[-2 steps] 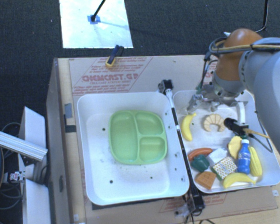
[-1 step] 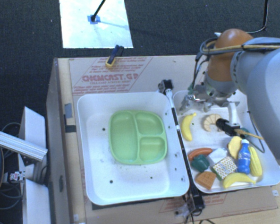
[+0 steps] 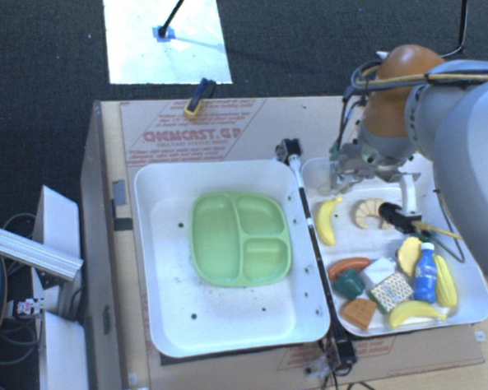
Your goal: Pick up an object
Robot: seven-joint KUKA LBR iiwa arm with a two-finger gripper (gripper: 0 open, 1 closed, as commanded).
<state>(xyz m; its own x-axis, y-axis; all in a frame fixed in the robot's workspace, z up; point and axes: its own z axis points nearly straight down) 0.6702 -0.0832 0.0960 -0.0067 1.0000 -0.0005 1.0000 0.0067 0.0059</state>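
Dark carpet surrounds the worktop [image 3: 223,121], a brown board printed with red lettering that carries two shallow white bins side by side. Over the far end of the right bin [image 3: 480,299] hangs the grey arm, and its tool [image 3: 354,173] sits low above the bin's back corner; whether the tool is spread or pressed together I cannot tell. Just below the tool lies a small yellow toy banana [image 3: 327,219], and beside that, nearer the arm, a tan toy croissant [image 3: 367,213]. Further toward the near end of the bin is a crowded heap: a red toy pepper [image 3: 348,267], a dark green piece [image 3: 348,284], a patterned block [image 3: 391,290], a blue bottle [image 3: 425,274], more yellow banana shapes and an orange wedge [image 3: 359,311]. Away to the tool's far side, the left bin [image 3: 160,236] holds a green divided plate [image 3: 240,237]. The banana near the tool looks the likeliest pick: probably hollow plastic, light, stiff and somewhat slick, so it is best pinched across its narrow middle, where it lies apart from its neighbours.
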